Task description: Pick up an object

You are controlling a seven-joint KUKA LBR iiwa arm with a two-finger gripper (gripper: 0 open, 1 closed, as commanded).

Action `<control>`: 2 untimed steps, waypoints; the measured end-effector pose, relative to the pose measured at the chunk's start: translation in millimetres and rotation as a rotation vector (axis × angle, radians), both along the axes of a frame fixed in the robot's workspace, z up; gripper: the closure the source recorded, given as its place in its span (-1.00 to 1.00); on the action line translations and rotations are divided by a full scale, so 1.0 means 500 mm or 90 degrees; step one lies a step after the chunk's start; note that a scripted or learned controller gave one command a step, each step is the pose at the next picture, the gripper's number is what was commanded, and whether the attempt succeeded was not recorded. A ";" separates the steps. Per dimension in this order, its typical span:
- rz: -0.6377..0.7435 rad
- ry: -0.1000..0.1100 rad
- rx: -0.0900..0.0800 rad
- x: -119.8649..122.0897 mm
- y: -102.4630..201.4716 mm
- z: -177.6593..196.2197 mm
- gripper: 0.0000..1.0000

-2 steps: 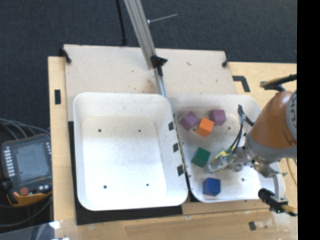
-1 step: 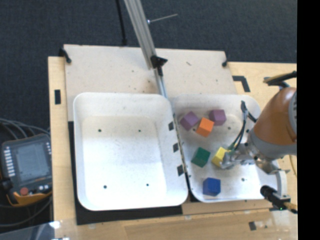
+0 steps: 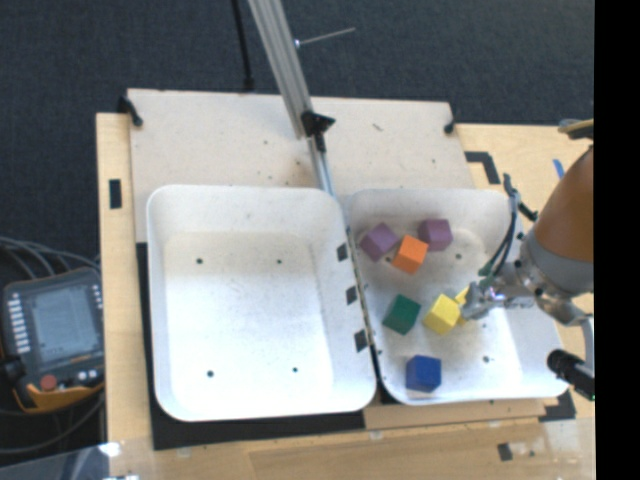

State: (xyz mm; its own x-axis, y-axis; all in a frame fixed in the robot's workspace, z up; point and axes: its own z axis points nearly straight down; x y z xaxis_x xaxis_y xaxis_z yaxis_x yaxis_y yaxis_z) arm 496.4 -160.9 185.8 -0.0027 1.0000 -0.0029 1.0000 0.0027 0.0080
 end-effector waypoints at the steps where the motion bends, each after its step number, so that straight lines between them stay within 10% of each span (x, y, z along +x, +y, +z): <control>1: 0.000 0.001 0.000 0.004 -0.003 0.066 1.00; 2: 0.003 0.003 0.002 0.050 0.085 0.092 1.00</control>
